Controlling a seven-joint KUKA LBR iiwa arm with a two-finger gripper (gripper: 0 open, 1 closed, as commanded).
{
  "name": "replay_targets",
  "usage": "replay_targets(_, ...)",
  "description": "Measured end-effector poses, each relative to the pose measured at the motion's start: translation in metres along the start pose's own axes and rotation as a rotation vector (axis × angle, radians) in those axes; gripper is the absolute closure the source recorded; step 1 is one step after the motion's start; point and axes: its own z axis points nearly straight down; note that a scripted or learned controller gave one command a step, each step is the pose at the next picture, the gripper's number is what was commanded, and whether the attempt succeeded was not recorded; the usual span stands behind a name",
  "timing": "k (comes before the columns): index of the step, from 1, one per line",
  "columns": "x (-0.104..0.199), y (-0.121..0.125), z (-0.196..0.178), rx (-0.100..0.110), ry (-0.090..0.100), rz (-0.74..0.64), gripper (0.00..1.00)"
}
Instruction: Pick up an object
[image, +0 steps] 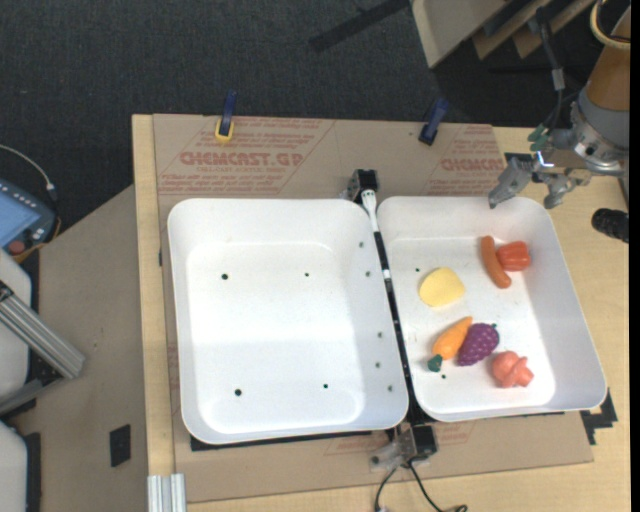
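Observation:
The right bin (430, 230) holds several toy foods: a yellow lemon-like piece (441, 287), an orange sausage (492, 264) touching a red piece (515, 255), a carrot (453, 339), purple grapes (479, 343) and a pinkish-red piece (511, 370). My gripper (527, 191) hangs over the far right corner of that bin, above its back rim. Its two fingers are spread, so it is open with nothing between them. It is well behind the sausage and the red piece.
The left bin (270, 320) lies beside the right one, joined along a black seam (385, 285). Both rest on a cardboard sheet (300, 150) held by a yellow clip (226, 127) and a blue clip (433, 122).

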Motion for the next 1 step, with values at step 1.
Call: replay_targets(1,0.0158,0.0019,0.1191,-0.005,-0.002,0.000,0.00)
